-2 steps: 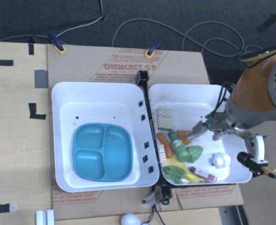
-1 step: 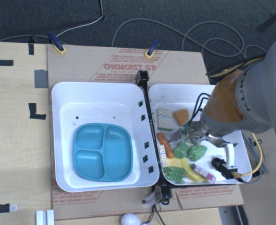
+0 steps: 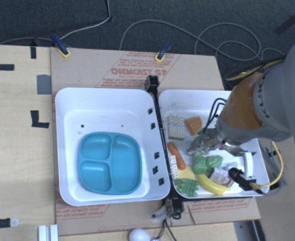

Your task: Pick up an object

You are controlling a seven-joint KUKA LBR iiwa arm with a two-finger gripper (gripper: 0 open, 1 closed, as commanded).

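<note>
One banana (image 3: 211,185) lies lengthwise across the right bin (image 3: 207,97).

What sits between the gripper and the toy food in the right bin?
Nothing visible. The gripper hangs in the right bin directly over the pile, just above the green toy vegetable, with the carrot to its left.
</note>
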